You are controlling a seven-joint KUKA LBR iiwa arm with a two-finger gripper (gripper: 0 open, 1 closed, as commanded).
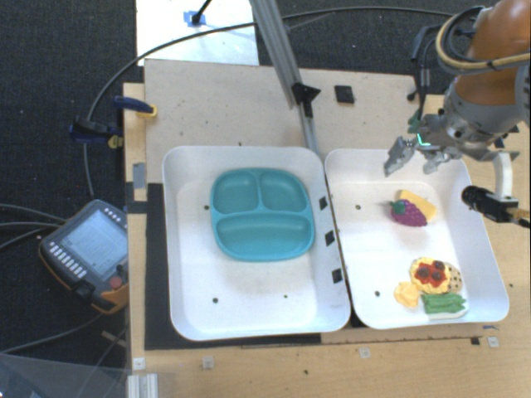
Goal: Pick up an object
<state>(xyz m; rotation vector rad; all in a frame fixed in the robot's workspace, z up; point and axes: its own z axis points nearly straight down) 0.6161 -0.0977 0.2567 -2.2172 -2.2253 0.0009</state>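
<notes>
A purple grape bunch with a yellow piece behind it (411, 209) lies in the upper middle of the right bin (365, 305). A toy meal of red, yellow and green pieces (433, 286) lies near that bin's front right corner. My gripper (415, 158) hangs above the bin's back edge, up and slightly right of the grapes, apart from them. Its two grey fingers (397, 157) are spread open with nothing between them.
A teal divided plate (262, 214) lies in the left bin (191, 305). Black clips sit on the wall between the bins. A slanted metal pole (282, 52) rises from the back of the bench. A teach pendant (87, 251) lies off the bench's left side.
</notes>
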